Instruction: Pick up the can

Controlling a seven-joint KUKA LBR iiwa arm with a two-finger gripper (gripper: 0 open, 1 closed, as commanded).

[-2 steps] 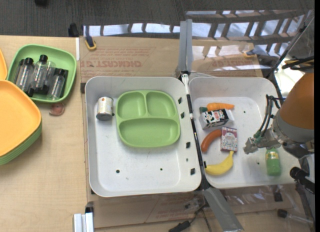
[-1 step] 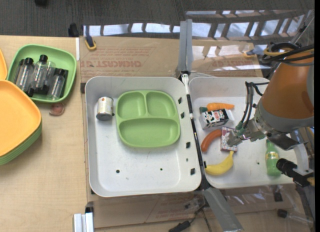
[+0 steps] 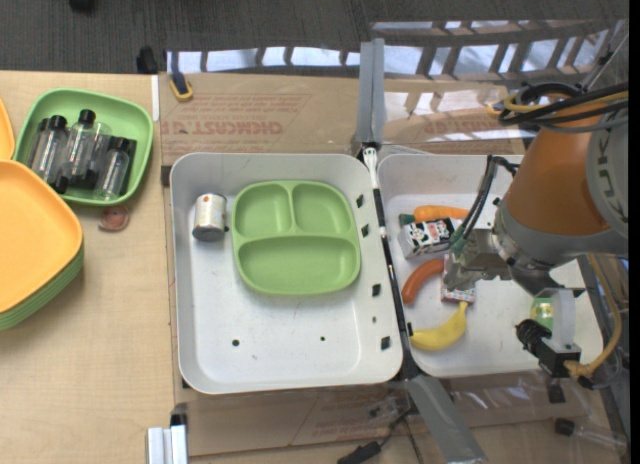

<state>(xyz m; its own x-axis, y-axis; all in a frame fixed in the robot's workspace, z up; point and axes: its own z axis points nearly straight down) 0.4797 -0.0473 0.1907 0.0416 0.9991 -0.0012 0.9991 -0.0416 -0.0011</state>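
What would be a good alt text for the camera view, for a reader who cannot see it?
A small silver can lies in the left white bin, beside a green divided plate. The gripper of the grey and orange robot arm is low in the right bin, among a banana, a carrot and other small items.

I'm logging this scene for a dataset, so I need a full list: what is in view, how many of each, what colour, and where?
can: 1, silver, left bin, left of the plate
divided plate: 1, green, left bin
left bin: 1, white
right bin: 1, white
banana: 1, yellow, right bin, near edge
carrot: 1, orange, right bin, far side
small carton: 1, white with dark print, right bin
red-orange curved item: 1, right bin
green tray: 1, bench left, holding small bottles
orange plates: stack, far left
arm: 1, grey and orange, over right bin
gripper: 1, over right bin
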